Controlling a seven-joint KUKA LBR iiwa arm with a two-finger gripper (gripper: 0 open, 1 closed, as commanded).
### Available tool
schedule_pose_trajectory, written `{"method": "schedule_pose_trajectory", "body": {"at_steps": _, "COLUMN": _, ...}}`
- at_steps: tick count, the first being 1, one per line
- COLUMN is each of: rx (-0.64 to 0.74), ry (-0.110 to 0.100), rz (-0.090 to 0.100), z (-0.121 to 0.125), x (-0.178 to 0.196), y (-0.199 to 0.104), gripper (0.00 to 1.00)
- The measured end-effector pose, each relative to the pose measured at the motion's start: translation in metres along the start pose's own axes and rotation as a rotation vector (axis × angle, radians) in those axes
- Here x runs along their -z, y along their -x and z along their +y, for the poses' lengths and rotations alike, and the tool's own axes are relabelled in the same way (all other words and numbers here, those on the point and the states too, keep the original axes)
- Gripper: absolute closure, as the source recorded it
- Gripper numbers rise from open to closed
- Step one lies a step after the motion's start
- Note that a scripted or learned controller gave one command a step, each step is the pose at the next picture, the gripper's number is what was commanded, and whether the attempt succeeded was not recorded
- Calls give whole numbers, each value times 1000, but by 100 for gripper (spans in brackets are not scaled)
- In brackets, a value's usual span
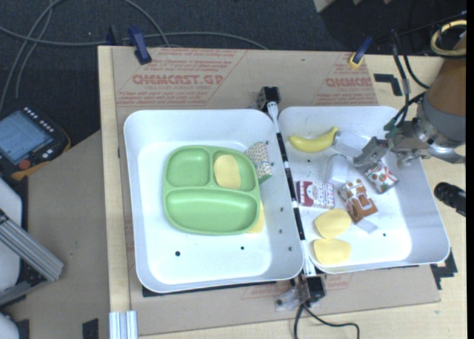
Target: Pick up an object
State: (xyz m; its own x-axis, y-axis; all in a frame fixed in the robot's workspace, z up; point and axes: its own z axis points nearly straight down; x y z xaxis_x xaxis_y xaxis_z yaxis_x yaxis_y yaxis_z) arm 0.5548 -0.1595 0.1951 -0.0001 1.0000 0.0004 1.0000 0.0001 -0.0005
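Hovering low over the right bin (437, 235), the gripper (374, 154) hangs just above a small red-and-white packet (381, 177), its finger state impossible to tell from this slant, and nothing shows clamped between them. A descent could slip off the packet or nudge the brown carton (358, 200) just beside it, since the items crowd together; a banana (313, 141), a red-and-white pouch (316, 194) and two yellow pieces (332, 235) lie nearby, while the green divided plate (211, 208) sits in the left bin (148, 256), well apart
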Motion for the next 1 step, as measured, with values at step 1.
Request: {"method": "schedule_pose_trajectory", "body": {"at_steps": 1, "rx": 0, "ry": 4, "rz": 0, "z": -42, "x": -109, "y": 16, "gripper": 0}}
